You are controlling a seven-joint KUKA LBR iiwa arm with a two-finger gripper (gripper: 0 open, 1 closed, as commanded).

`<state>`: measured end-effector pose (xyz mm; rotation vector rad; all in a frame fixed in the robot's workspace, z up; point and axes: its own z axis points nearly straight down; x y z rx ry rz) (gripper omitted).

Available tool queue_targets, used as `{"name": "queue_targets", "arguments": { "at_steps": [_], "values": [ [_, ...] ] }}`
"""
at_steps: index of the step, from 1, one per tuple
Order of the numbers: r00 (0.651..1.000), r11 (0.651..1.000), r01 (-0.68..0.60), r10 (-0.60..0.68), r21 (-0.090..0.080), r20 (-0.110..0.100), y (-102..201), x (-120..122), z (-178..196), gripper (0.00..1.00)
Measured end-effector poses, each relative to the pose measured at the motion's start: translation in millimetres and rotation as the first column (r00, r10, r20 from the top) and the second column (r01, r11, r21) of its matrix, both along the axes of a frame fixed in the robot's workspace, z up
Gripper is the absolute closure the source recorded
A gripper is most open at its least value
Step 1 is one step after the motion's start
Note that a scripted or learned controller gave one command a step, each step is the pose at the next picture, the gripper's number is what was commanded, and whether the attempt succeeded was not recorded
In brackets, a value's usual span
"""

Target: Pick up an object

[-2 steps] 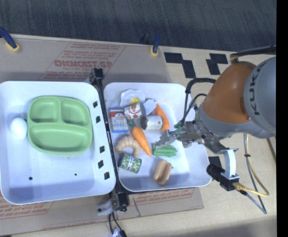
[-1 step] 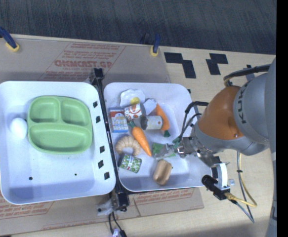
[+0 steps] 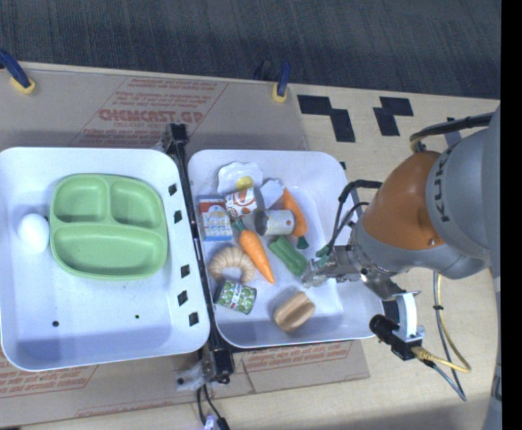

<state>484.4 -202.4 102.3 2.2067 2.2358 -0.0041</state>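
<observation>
green divided plate (image 3: 108, 225), white egg (image 3: 34, 232), orange carrot (image 3: 257, 252), white bins (image 3: 90, 343)

Divided tray (image 3: 108, 225) in left bin (image 3: 10, 330), egg (image 3: 33, 231) just beside its left edge. Crowded in right bin (image 3: 332, 325): carrot (image 3: 256, 253) at centre, croissant (image 3: 229, 262) left of it, bread roll (image 3: 293, 310) toward near wall, small can (image 3: 235, 296) between croissant and roll. Gripper (image 3: 319, 271) over right bin's right side, beside cucumber (image 3: 288, 255).

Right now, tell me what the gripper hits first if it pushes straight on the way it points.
Probably the green cucumber-like piece: the gripper sits in the right bin pointing left toward it. The carrot lies beyond. Height is unclear from above.
</observation>
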Motion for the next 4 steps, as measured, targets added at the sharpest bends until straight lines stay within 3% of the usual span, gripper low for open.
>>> {"name": "queue_targets", "arguments": {
  "at_steps": [1, 2, 3, 4],
  "values": [
    [1.0, 1.0, 0.007, -0.007, -0.002, 0.007, -6, -6, 175, 1.0],
    [1.0, 1.0, 0.007, -0.007, 0.002, -0.001, -1, -8, 100, 1.0],
    [1.0, 1.0, 0.007, -0.007, -0.005, 0.014, 10, 0, 307, 1.0],
    [1.0, 1.0, 0.008, -0.008, 0.004, -0.003, -8, 14, 137, 1.0]
  ]
}}
